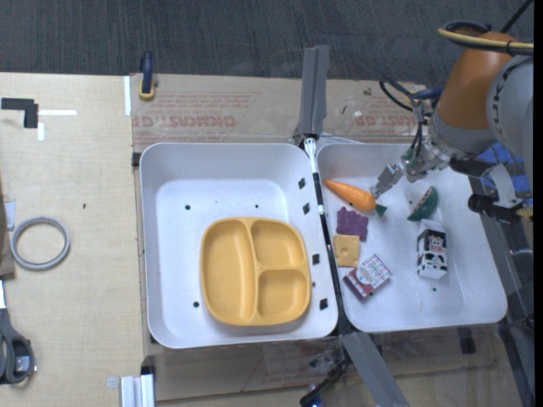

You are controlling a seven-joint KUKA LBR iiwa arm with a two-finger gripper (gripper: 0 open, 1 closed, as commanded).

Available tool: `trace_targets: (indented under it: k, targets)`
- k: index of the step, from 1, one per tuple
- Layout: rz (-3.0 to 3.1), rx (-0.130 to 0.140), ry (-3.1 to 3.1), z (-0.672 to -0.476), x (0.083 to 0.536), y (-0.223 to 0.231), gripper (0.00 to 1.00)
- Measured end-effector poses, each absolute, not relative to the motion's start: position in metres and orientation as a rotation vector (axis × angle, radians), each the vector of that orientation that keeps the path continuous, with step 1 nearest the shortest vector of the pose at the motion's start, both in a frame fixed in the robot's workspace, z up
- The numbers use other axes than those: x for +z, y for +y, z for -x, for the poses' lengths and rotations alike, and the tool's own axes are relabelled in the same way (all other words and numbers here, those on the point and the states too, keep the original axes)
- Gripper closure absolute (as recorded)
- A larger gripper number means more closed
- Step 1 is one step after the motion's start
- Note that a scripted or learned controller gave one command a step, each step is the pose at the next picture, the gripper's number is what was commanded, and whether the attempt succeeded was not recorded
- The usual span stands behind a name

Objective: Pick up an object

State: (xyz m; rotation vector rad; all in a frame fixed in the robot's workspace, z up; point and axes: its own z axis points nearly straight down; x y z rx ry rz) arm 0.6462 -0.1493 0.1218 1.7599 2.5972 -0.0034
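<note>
The right bin [475,308] holds an orange carrot [349,194], a purple piece [351,223], a yellow square cracker [345,249], a pink packet [367,276], a black-and-white cow-print carton [432,254] and a green wedge [423,204]. My gripper [389,179] hangs low over the bin's back part, just right of the carrot's thick end and left of the green wedge. I see nothing held in it. The arm's orange band [471,83] rises behind it at the right.
The left bin [161,227] holds a yellow divided plate [254,270]. A grey divider post [312,91] stands between the bins at the back. On the wooden bench to the left lie a tape ring [37,242] and scissors [13,359].
</note>
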Motion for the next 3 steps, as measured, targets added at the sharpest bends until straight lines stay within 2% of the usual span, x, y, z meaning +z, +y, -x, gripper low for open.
trace_targets:
  k: [1,2,3]
  targets:
    - [-2.339,-0.002,2.095,-0.659,0.092,-0.151,0.0]
    - [-2.508,0.022,1.915,-0.626,0.094,-0.187,0.0]
    - [-2.76,-0.003,1.499,-0.659,0.147,-0.122,0.0]
